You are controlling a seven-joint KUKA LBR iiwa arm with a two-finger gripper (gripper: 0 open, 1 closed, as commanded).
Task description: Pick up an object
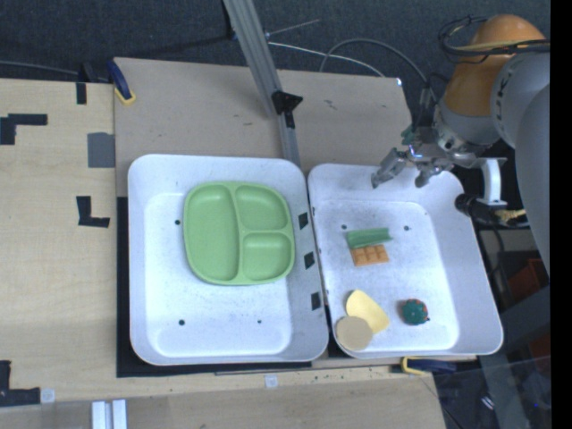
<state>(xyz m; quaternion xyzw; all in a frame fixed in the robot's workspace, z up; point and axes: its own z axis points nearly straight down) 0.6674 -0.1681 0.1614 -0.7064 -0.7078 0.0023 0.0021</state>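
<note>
Green block (368, 237) near bin centre, well below fingers (404, 170); fingers spread, holding nothing.

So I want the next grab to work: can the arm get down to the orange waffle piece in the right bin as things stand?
Probably yes. The waffle piece lies flat in the right bin with nothing over it; only a green strip touches its far edge. The pincer hangs over the bin's far rim.

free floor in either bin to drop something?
Left bin: bare strip along its near edge below the green divided plate. Right bin: bare far floor between the tool and the green block. Crowded: near end, with the yellow piece, tan disc and green-red ball.
</note>
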